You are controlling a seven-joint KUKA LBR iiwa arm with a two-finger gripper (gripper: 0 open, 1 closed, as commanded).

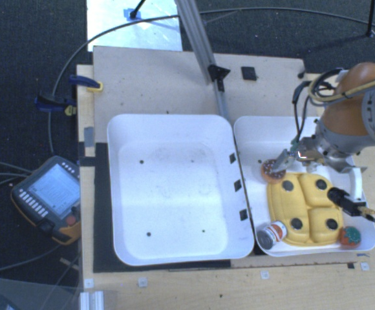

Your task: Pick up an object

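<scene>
My gripper (pixel 283 161) hangs low over the upper left part of the right bin (pixel 252 134). Its tip is right at a small round brown and pink object (pixel 270 170) on the bin floor; whether they touch is unclear. A large yellow moulded piece with black dots (pixel 307 208) lies just below and to the right of the gripper. A small red and white can (pixel 271 233) lies on its side at the bin's front left corner. A red and green strawberry-like toy (pixel 351 236) sits in the front right corner.
The left bin (pixel 174 186) stands beside the right one, with black clips (pixel 238 186) along their shared wall. A metal pole (pixel 200 37) crosses the bench behind the bins. A teach pendant (pixel 48 199) lies off the bench at left.
</scene>
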